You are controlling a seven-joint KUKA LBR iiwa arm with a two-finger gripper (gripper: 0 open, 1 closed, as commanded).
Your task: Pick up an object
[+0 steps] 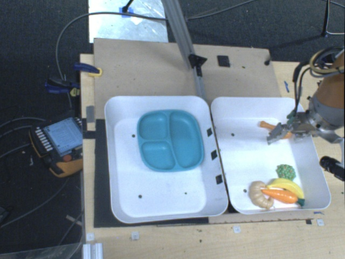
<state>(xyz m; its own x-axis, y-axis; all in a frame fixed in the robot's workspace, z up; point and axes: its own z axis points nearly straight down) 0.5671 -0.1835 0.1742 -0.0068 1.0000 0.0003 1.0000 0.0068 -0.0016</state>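
The grey two-finger gripper point(276, 135) hangs low over the upper right part of the right-hand shallow white bin point(242, 161), its dark tips pointing left and down toward the bin floor. Whether those tips are spread or closed cannot be told from this view, and nothing can be seen between them.

Just beside the gripper, partly behind its body, lies a small orange stick-shaped piece point(265, 125), probably a toy; its left end pokes out above the tips, and it looks near or touching the tool, though contact cannot be confirmed. To do this step well, the tips should straddle the piece across its narrow width and settle close to the bin floor before closing, since a thin thing can easily roll or slide aside.

Well apart, in the lower right corner of the same bin, sits a cluster: a beige knobbly toy point(260, 194), an orange toy carrot point(280, 196), a yellow toy banana point(288, 185) and a green toy broccoli floret point(285, 171), packed touching one another.

The left white bin point(121, 198) holds a blue plastic divided plate point(170, 140).
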